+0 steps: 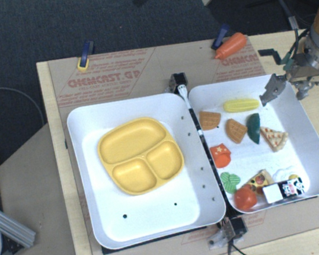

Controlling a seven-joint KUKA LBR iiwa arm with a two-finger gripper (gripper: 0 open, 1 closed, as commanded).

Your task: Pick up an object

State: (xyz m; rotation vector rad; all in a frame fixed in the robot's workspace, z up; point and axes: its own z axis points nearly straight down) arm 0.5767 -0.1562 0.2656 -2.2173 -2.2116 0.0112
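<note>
While the gripper (pixel 288 86) hangs wide open and unladen, the bench board (pixel 103 77) reads "CHEMCAST GP".

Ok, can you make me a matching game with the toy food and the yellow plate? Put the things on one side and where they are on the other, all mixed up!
Things:
1. yellow divided plate
2. toy corn
3. red tomato
4. orange carrot

Places:
A. outside the bins, on the bench past the right bin's far edge
B. in the left bin
C. in the right bin, at its far end near the pincer
D. in the right bin, at its near end

Right pairs: 1-B, 2-C, 3-D, 4-A
</note>
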